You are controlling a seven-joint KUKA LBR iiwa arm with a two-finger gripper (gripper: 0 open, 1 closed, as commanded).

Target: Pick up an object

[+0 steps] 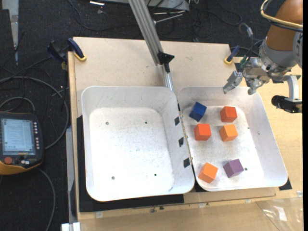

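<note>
Nearest you, along the bottom of the view, runs the front edge of the desk (125, 211), a pale board carrying two shallow white bins side by side. In the right bin (269, 150), closest to you, sit an orange cube (208, 172) and, just beside it on its right, a purple cube (233, 168). Farther in, two more orange blocks rest side by side: the middle-left orange cube (202, 132) and the middle-right orange cube (228, 132), near each other but apart. Beyond those, a blue cube (197, 111) lies near the bin's left wall, and the far orange cube (229, 113) sits to its right. All six blocks rest on the bin floor, none touching the tool.

The left bin (91, 129) lies beside it, its white floor speckled with dark flecks.

Farther back, above the right bin's far right corner, hangs the tool (241, 85). Its two fingers are spread apart, and nothing is between them. Behind it the arm (284, 28) rises, grey with an orange band, coming in from the right.

Off the desk to the left, a handheld control pendant (19, 141) with a lit screen lies on the dark floor among cables. At the far side, a slanted metal pole (147, 25) reaches down toward the bins.
</note>
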